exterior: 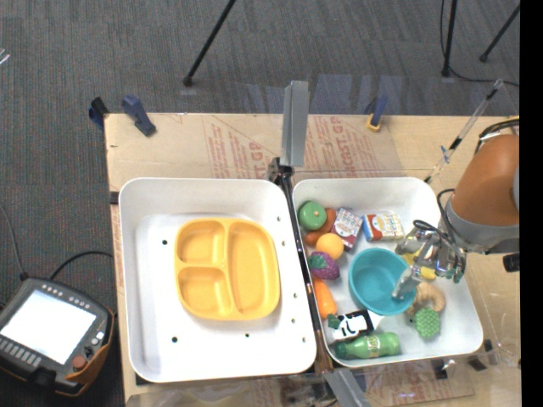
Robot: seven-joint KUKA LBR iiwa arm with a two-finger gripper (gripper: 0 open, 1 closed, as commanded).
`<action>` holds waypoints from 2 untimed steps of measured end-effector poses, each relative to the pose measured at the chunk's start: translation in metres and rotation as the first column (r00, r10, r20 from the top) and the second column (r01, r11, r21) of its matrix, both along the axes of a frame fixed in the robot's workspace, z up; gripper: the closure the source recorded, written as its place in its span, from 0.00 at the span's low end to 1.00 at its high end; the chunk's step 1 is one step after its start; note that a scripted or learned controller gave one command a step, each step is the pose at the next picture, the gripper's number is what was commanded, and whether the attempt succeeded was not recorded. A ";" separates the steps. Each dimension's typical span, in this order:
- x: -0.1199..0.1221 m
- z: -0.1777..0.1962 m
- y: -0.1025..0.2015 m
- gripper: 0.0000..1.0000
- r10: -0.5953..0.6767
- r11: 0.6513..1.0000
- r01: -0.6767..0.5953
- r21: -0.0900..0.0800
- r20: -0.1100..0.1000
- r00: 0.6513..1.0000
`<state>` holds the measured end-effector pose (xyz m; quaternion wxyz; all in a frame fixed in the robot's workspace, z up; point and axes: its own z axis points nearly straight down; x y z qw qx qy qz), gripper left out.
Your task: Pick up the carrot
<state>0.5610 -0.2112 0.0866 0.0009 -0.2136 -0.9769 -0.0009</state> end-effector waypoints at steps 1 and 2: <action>-0.023 0.001 0.014 0.00 -0.106 0.994 0.106 -0.002 0.004 0.994; -0.011 0.021 0.012 1.00 -0.105 0.994 0.106 -0.014 0.044 0.993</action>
